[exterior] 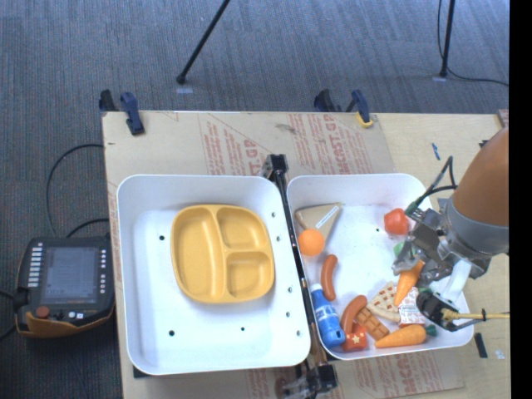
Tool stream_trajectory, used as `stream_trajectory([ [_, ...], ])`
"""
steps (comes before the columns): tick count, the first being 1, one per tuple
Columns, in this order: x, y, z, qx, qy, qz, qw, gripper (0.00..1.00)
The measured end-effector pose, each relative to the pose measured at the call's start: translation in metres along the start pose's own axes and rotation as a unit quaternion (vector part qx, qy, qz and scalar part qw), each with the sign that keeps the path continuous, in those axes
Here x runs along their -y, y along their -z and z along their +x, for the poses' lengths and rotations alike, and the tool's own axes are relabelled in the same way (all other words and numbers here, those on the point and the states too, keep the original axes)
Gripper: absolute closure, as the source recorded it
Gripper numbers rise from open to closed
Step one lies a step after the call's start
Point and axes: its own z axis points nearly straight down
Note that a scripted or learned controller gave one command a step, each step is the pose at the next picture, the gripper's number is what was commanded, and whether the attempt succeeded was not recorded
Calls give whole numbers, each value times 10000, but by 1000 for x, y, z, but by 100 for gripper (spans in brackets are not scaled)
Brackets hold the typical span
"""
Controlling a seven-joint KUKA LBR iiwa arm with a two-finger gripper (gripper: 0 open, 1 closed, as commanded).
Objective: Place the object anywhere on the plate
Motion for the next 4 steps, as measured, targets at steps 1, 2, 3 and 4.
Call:
stream_trajectory([
  [1,75,-21,72,9,-78,18,10000,100],
  [2,84,27,143,5,102,7,9999,100],
  [3,122,108,233,6,-338,2,9994,100],
  [4,122,108,233,14,-341,3,9994,0],
])
